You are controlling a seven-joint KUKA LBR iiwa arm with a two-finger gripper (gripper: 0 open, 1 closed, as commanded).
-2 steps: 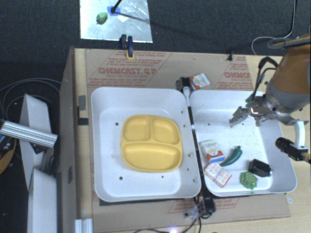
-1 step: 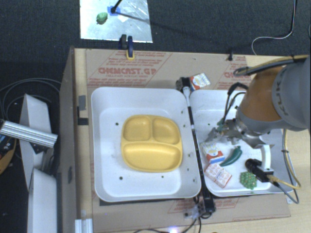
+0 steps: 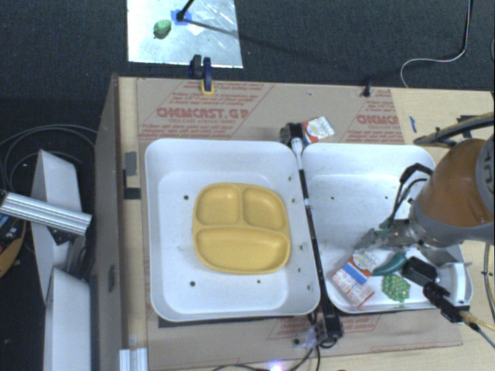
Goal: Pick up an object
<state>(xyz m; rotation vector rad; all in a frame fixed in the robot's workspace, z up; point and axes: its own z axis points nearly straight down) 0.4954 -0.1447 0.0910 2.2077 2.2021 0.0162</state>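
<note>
The arm (image 3: 456, 188) reaches in from the right and hangs low over the right bin (image 3: 348, 176), its orange band plainly on show. The tool (image 3: 387, 242) sits down at the near part of that bin, right above a small cluster of things, and whether it is open or closed cannot be told from here, nor whether it has anything. Under and beside it lies a teal-handled item (image 3: 390, 263), a green knobbly ball (image 3: 396, 287) just near of that, and a small red and white box (image 3: 350, 279) to the left, close to the bin's near wall. Over in the left bin (image 3: 166, 207), a yellow divided plate (image 3: 241, 228) rests flat in the middle, well apart from the arm. Both bins sit on the table (image 3: 232, 103).
</note>
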